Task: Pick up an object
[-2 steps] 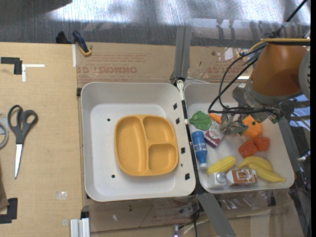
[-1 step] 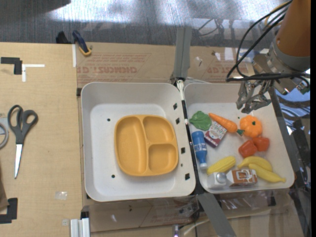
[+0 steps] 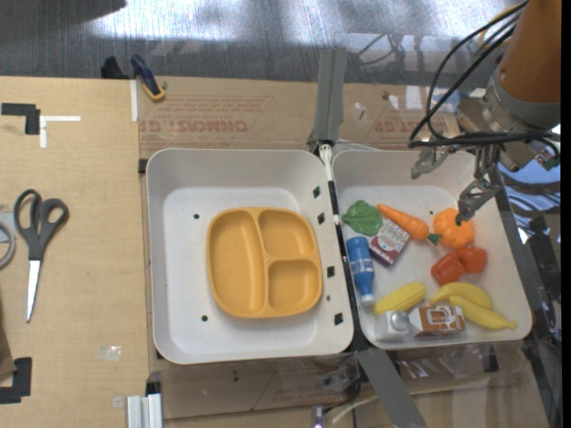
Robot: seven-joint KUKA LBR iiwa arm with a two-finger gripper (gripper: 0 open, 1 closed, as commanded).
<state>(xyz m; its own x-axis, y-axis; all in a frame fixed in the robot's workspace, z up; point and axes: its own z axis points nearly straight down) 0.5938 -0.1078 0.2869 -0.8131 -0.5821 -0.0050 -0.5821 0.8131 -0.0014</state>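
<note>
Approach step: gripper [image 3: 466, 210] above the orange toy fruit [image 3: 455, 229] in the right bin [image 3: 515, 239].
We saw its fingers spread, gripping nothing; we judged the next move a straight descent, then closure.

Glossy yellow plastic tray [image 3: 264, 261], wooden bench [image 3: 71, 328]

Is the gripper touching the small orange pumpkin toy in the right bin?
Cannot tell. In the camera view the gripper sits right at the top edge of the small orange pumpkin toy, overlapping it with no visible gap, but contact isn't plain.
</note>
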